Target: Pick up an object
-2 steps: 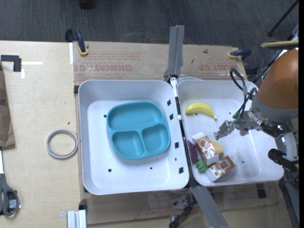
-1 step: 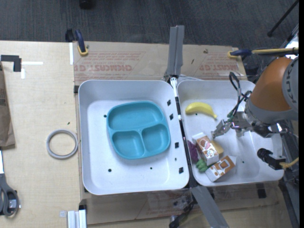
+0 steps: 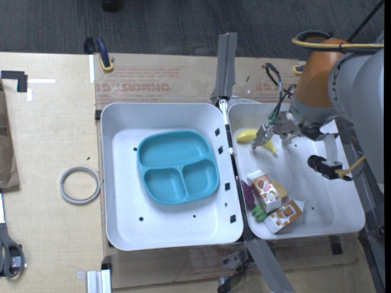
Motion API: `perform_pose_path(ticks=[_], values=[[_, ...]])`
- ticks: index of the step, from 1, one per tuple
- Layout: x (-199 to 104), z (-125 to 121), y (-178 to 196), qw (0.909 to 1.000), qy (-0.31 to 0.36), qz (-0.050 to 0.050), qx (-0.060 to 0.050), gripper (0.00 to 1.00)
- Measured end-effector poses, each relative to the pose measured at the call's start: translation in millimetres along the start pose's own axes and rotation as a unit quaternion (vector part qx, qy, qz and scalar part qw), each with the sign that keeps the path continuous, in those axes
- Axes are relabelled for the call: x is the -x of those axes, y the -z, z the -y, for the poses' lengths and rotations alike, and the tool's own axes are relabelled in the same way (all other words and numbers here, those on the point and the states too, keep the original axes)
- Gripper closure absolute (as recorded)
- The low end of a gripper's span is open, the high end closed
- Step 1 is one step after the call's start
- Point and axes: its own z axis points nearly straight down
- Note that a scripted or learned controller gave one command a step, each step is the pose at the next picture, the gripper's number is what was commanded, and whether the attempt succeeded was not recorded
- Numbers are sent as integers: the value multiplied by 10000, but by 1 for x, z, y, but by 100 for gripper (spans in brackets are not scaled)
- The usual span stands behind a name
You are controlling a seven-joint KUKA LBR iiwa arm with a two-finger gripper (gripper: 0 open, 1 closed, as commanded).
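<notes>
Hand (image 3: 265, 140) low in right bin (image 3: 342, 215), fingers narrowly parted, tips touching banana (image 3: 247, 136); nothing visibly gripped.

The gripper (image 3: 265, 140) partly covers the yellow banana (image 3: 247, 137) near the right bin's (image 3: 324, 215) far left corner; its fingers are too small to read. Scissors (image 3: 10, 256) are cut off at the bench's left edge. The purple item (image 3: 248, 192) is half hidden beneath a small carton (image 3: 267, 191).

Smooth glossy plastic teal tray (image 3: 178, 166) in matt white bin (image 3: 116, 182).
</notes>
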Motion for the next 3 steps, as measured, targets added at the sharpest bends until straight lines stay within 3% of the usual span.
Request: perform_pose_path(ticks=[1,2,3], values=[[-12,-28,1,9947,1029,8,9,0],[-11,-27,8,9946,1040,6,-21,100],[-55,-34,101,9985,550,5,6,100]])
